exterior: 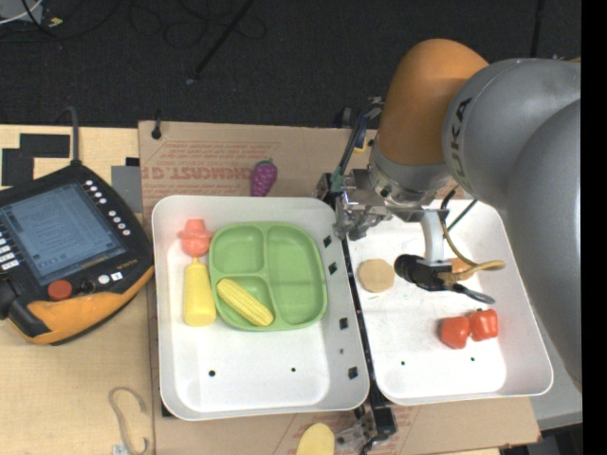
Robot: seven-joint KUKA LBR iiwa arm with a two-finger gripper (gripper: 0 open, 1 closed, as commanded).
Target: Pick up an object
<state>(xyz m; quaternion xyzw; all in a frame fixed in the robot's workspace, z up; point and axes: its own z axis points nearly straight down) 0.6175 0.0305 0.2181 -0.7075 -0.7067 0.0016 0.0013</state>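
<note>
My gripper [354, 222] hangs over the back left corner of the right bin [517, 368], close to the divider between the two bins. Just in front of it a round tan disc [376, 275] lies on the bin floor, apart from the gripper. A red pepper-like piece [469, 328] sits further toward the front right of the same bin. Nothing shows between the fingers.
The left bin [247, 377] holds a green divided tray [270, 273] with a corn cob [245, 301] in it, a yellow bottle [197, 294] and a pink toy [194, 238]. A purple item [264, 176] lies on the cardboard behind. A teach pendant [62, 245] sits at left.
</note>
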